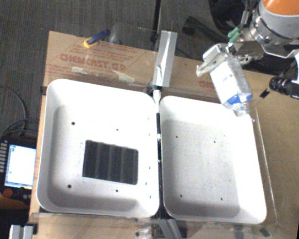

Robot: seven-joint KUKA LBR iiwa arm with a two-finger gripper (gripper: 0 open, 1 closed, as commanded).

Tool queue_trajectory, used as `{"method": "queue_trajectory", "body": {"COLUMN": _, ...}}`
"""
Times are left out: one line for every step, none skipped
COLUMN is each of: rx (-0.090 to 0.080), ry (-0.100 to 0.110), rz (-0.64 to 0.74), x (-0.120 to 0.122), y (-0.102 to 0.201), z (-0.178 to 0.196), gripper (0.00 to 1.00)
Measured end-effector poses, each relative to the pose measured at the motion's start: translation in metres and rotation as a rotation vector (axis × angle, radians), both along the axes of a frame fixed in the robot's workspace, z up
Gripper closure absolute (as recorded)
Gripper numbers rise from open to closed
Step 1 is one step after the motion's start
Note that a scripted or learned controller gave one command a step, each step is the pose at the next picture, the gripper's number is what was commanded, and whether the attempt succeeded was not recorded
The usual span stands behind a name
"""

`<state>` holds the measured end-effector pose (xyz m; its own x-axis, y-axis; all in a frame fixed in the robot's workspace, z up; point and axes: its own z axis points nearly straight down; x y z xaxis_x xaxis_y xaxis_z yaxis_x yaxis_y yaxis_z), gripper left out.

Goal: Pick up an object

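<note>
The left bin (63,103) holds a dark ribbed tray (111,162) lying flat near its middle. The right bin (252,176) shows bare white floor. Above its far right corner the gripper (235,50) hangs with a clear plastic bottle (231,85) clamped between its fingers. The bottle tilts, its long axis running down to the right, what looks like a blue-labelled end lowest.

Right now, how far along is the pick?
The grasp and lift look done: a clear plastic bottle with a blue cap end sits between the fingers of the gripper, tilted, raised over the far edge of the right bin. The dark ridged block lies in the left bin. Little looks left.
</note>
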<state>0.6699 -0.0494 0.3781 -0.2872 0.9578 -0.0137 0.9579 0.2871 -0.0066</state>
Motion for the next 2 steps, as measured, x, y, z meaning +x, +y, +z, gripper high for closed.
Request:
{"method": "queue_trajectory", "body": {"rx": 0.015, "ry": -0.001, "rz": 0.036, "x": -0.0016, "y": 0.0762, "z": -0.0582, "gripper": 1.0}}
{"method": "queue_trajectory", "body": {"rx": 0.015, "ry": 0.001, "rz": 0.038, "x": -0.0014, "y": 0.0771, "z": -0.0497, "gripper": 1.0}}
